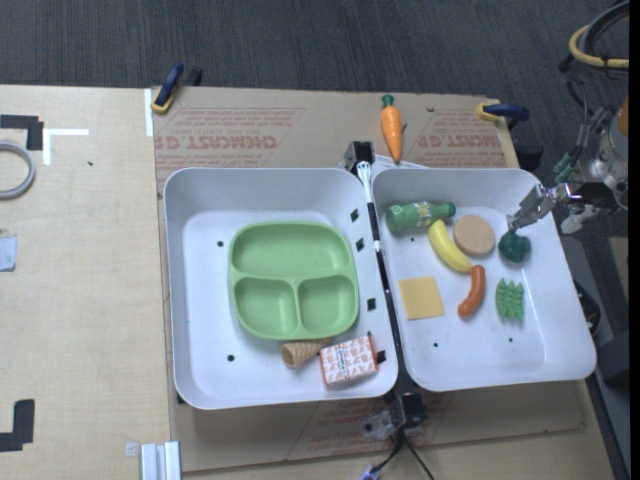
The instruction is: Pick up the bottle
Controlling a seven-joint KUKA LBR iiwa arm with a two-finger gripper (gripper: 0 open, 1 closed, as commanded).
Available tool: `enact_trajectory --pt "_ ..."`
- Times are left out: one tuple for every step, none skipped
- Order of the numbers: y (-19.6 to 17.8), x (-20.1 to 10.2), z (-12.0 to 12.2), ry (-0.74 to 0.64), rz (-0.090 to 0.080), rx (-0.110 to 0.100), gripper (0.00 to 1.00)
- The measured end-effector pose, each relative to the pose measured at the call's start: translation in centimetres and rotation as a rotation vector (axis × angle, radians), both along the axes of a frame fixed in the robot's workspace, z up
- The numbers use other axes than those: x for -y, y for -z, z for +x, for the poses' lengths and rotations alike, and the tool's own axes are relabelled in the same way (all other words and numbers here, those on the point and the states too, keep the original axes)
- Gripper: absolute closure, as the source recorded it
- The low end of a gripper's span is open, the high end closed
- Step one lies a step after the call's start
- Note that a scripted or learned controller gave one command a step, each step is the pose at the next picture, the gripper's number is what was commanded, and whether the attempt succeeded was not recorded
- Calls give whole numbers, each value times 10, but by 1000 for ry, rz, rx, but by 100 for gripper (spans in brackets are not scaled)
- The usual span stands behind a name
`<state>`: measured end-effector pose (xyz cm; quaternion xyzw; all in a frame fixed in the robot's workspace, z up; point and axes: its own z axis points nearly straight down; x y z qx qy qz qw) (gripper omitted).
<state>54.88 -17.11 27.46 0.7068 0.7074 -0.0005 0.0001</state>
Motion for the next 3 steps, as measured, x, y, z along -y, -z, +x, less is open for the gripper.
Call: enact_trajectory --pt "151 41 -14 -76 0 1 0" --pt "142 42 -13 -75 -2 2 100" --pt "40 39 -58 -91 0 1 100"
